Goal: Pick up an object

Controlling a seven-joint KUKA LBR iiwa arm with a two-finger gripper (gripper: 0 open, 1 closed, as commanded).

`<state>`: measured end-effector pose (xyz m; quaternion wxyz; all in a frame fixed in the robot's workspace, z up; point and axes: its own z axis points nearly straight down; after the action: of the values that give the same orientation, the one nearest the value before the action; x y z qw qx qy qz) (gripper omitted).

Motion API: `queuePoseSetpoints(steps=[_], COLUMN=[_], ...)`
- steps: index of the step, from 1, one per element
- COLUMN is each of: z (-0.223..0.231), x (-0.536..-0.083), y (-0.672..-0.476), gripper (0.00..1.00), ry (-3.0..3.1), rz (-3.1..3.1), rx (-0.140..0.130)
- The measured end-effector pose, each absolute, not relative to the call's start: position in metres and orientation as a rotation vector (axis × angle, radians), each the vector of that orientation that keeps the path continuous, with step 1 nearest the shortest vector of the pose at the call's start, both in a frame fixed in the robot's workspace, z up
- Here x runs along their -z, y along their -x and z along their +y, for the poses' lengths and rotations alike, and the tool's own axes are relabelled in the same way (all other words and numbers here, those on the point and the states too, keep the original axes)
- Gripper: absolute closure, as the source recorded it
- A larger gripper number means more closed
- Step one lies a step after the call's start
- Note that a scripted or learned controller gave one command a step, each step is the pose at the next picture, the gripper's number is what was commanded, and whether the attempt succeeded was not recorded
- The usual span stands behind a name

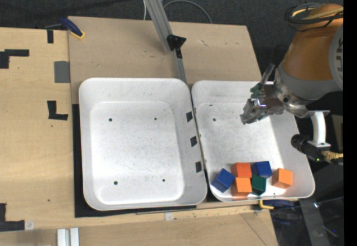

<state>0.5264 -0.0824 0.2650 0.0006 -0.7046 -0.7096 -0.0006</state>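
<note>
Your gripper (pixel 252 112) sits over right bin (pixel 234 144), up near its far right part. Honestly can't tell from this angle whether it's released or clenched, too small and dark. Nothing visibly held.

Arm (pixel 312 55) comes in from right, orange band above wrist.

Blocks you'd be after are all bunched in right bin's near edge, well apart from gripper: blue block (pixel 223 179) leftmost, orange blocks (pixel 242 170) in middle, green block (pixel 258 184), another orange one toward near right corner.

Left bin (pixel 134 144) beside it.

Blocks (pixel 251 177) clustered in right bin's (pixel 223 97) near end; gripper (pixel 249 115) above its far part; left bin (pixel 89 91) alongside.
</note>
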Motion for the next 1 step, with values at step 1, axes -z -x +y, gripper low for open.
queuePoseSetpoints(steps=[1], z=[-0.0294], x=[-0.2646], y=[-0.5344], gripper=[1.0], ry=[2.212], rz=[-2.228], rx=[0.0])
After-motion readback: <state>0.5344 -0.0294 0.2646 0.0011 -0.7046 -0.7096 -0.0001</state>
